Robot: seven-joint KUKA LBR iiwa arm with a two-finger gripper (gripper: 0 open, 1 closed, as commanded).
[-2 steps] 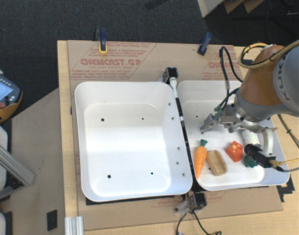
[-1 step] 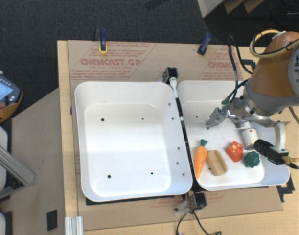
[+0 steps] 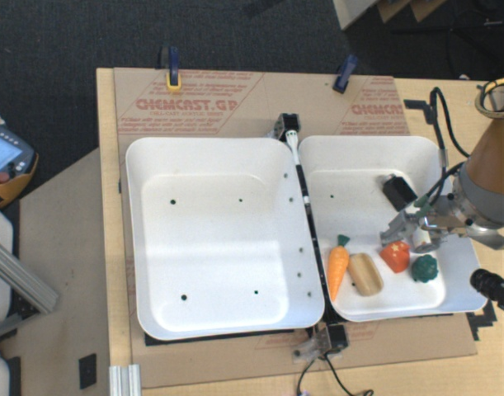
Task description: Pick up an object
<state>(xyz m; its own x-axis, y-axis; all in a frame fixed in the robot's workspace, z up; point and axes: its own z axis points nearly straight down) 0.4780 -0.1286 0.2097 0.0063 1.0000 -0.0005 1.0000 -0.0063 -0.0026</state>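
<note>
While the arm [image 3: 485, 176] hangs over it, right bin [image 3: 350, 159] — carrot [image 3: 337, 269], tan lump [image 3: 365, 274], red piece [image 3: 395, 257], green piece [image 3: 425, 268] — grip, cannot tell.

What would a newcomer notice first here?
The row of bright toy foods along the near side of the right bin: a carrot, a tan bread roll, a red fruit and a green vegetable. The end effector reaches in from the right and hangs just over the red fruit.
</note>
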